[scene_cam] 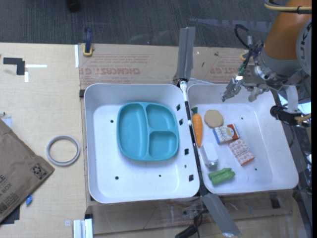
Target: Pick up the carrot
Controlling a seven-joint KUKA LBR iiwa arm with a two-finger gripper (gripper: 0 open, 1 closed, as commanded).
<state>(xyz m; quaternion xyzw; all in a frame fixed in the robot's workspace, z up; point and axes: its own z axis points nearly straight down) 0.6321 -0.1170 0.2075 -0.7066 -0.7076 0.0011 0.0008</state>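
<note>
Inspecting progress, we find nothing done: the metal two-finger gripper [241, 89] hangs released and bare above the right white plastic bin's [277, 182] far rim, while the small orange tapered carrot [197, 128] lies ungrasped, down-left of it

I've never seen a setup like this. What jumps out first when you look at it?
Probably the turquoise divided plate lying in the middle of the left white bin. Next, the grey arm with its orange band, its gripper hanging over the far edge of the right bin. There a bright orange carrot lies along the near-left wall, beside small food items.
</note>
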